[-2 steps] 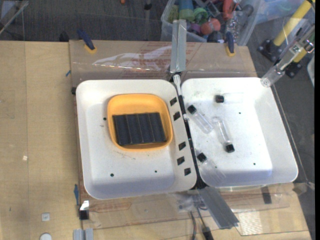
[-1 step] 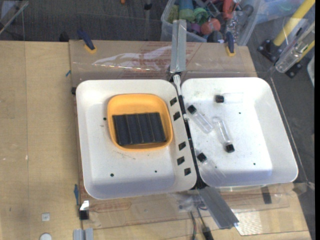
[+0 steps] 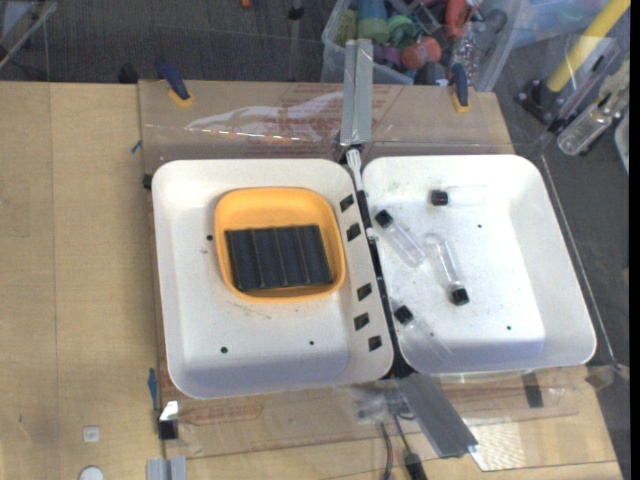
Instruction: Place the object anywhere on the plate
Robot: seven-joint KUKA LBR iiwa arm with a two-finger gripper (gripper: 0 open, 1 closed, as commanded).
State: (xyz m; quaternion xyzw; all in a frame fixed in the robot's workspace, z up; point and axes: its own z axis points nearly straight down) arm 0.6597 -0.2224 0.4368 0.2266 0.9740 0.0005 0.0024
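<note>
– On the plate (image 3: 228, 211), left bin (image 3: 180, 268): is that dark slab (image 3: 278, 257) the obj?

– Prob. yes. It lies flat inside the rim and touches nothing else. If so, the task looks done already.

– And the gripper, open or closed?

– Can't tell from this pic. The arm comes in from the right, so the plate is on its far side, across the divider w/ black tabs (image 3: 360, 263).

– Slab's long axis?

– Left-right across the view, slightly tilted. The grooves run the other way, near to far. A grab across the short side would sit along the grooves, I'd guess.

– Materials?

– Slab: matte black, ribbed, rectangular, maybe rubber or plastic. Plate: orange-yellow, smooth, rounded-square, shallow raised lip. Bins: white, glossy, soft corners, a few dark specks.

– What's in the right bin (image 3: 560, 268)?

– Two clear tubes, each w/ a black cap. One tube (image 3: 443, 260) points near-far at a slant; the other tube (image 3: 403, 241) is just beside it, angled toward the divider. Hard to see, so transparent. Also a small black piece (image 3: 438, 198) near the back, well apart from both.

– If a tube's the obj instead?

– Then it's nearer the arm, and slippery, round, prone to roll.
</note>
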